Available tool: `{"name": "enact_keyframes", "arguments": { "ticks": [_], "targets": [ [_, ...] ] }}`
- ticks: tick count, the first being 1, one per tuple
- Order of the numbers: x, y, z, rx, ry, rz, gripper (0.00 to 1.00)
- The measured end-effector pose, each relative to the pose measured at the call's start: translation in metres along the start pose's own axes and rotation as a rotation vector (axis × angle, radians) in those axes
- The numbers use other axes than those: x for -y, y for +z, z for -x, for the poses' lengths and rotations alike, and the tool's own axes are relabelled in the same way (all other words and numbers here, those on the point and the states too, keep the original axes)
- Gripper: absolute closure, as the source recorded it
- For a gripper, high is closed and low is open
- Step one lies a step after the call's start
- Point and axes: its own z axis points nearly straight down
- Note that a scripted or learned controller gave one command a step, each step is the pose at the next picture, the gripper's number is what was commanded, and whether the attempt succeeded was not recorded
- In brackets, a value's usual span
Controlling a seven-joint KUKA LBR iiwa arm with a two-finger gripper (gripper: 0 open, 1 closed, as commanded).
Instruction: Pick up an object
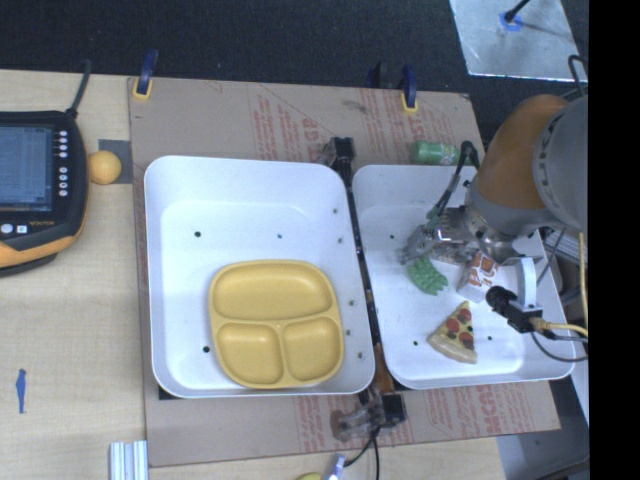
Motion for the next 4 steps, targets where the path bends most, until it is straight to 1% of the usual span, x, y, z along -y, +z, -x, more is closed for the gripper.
{"name": "enact_keyframes", "arguments": {
  "ticks": [1,2,3,4],
  "targets": [
    [-0.001,-0.011,0.002,0.004,-0.001,0.004,1.0],
    [-0.001,-0.011,0.002,0.004,-0.001,0.003,0.0],
    [0.019,0.003,0.001,-0.001,-0.002,-0.006,0.0],
    [-0.028,0.003,0.002,-0.002,0.0,-0.004,0.0]
  ]
}}
